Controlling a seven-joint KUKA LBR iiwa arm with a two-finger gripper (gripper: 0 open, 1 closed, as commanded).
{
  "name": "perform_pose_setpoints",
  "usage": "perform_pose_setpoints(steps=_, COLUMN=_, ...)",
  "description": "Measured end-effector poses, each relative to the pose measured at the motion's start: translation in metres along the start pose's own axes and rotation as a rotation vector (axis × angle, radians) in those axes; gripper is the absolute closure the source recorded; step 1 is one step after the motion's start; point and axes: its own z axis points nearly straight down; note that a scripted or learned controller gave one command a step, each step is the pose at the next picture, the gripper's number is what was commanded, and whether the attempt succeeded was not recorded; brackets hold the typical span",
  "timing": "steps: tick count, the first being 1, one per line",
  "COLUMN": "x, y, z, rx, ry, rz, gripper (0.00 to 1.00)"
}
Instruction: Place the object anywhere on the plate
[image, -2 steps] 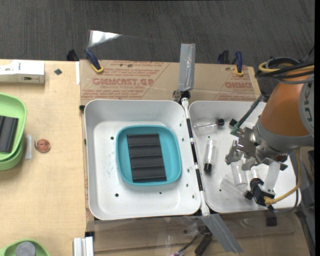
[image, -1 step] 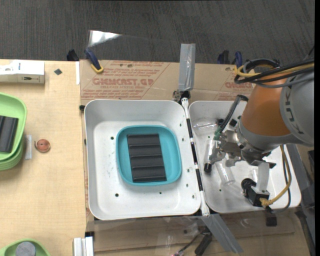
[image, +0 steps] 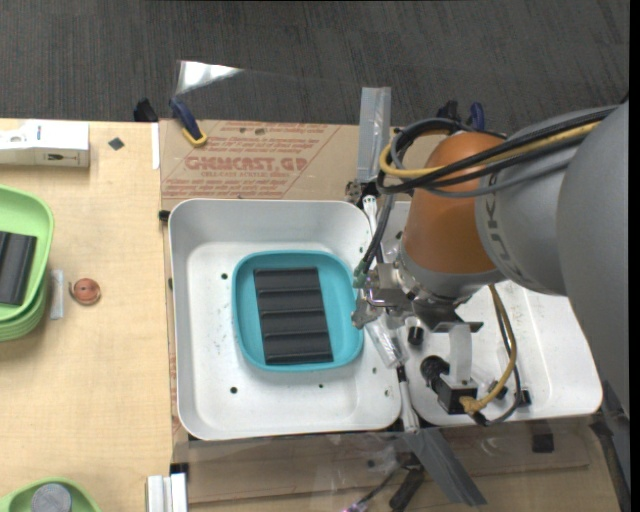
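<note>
**At the plate's right rim: gripper low, block on the plate**

Just right of the plate (image: 244, 312), the gripper (image: 372, 312) hangs low over the seam between the two bins. Its own body hides it from above, so you cannot tell whether it is wide or narrow, and nothing shows held in it. The dark ribbed block (image: 292, 315) lies flat in the middle of the plate, lengthwise and clear of the rim all round.

The placing looks done, so judge the step in hand as clearing off. Lift straight up before you swing away from the plate, because a sideways drag could catch the rim and shift the plate.

The arm (image: 470, 220) reaches in from right of the plate. Its wrist points down and its orange band sits above the right bin (image: 560, 390), with cables looping beside it.
</note>
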Motion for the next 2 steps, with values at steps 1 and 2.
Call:
perform_pose_setpoints(steps=1, x=0.000, y=0.000, z=0.000, rx=0.000, ry=0.000, rz=0.001, gripper=0.00)
perform_pose_setpoints(steps=2, x=-0.053, y=0.014, z=0.000, rx=-0.001, ry=0.000, rz=0.007, gripper=0.00)
